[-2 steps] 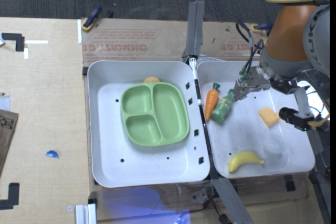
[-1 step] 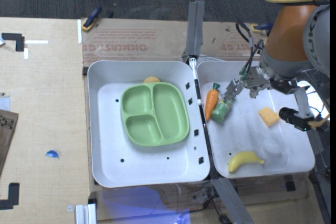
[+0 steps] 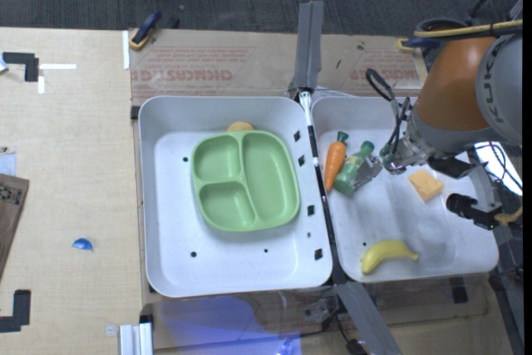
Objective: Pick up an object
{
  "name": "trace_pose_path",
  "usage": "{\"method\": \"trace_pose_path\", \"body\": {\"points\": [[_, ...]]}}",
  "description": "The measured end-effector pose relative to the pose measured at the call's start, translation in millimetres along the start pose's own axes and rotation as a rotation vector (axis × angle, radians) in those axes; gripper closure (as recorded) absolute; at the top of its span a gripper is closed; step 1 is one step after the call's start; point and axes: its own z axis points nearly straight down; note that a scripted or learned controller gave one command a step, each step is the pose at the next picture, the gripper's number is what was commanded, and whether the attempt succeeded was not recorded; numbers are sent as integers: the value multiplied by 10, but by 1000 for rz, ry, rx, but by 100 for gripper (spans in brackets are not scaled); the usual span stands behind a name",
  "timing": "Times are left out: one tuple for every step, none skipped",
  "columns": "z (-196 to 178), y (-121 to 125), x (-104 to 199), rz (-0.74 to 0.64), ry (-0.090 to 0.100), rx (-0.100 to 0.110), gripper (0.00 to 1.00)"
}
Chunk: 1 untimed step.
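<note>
In the right bin (image 3: 465,262) lie an orange carrot (image 3: 333,165), a green packet-like object (image 3: 351,178), a yellow cheese wedge (image 3: 426,185) and a yellow banana (image 3: 388,255). My gripper (image 3: 367,170) reaches in from the right and is low in the bin, right on the green object and just right of the carrot. Its grey tip overlaps the green object and hides part of it. The cheese wedge lies a short way right of the gripper, and the banana sits near the bin's front edge.
The left bin (image 3: 166,245) holds a green three-compartment plate (image 3: 246,179) with a small orange thing (image 3: 240,127) peeking from behind it. The divider wall (image 3: 316,179) between the bins runs just left of the carrot. Cables and a black fitting (image 3: 470,208) hang at the right.
</note>
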Motion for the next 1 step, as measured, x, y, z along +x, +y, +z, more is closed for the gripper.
{"method": "trace_pose_path", "body": {"points": [[231, 306, -110, -43, -1, -23, 0]]}}
